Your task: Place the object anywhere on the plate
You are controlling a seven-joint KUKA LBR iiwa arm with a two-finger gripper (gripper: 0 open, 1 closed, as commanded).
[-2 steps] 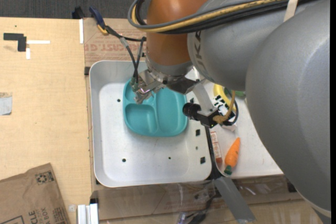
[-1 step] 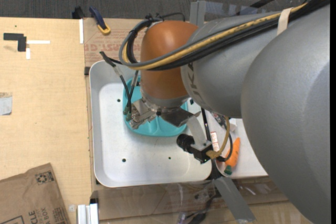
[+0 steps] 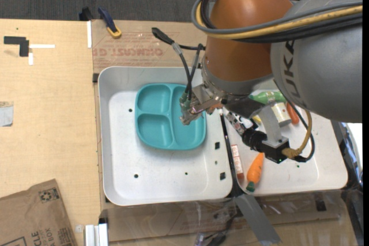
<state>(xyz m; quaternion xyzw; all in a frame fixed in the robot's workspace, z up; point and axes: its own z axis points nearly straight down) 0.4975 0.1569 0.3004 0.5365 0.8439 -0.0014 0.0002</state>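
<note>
Object not identifiable; can't tell if anything sits between gripper and plate. Candidate: carrot lying in right bin, at its front-left corner, near divider, well apart from plate. Teal three-compartment plate in left bin, toward back-right. Gripper hovers over plate's right compartment, near right rim; its state can't be made out. Arm covers right bin's back. Green item and white item behind carrot.
</note>
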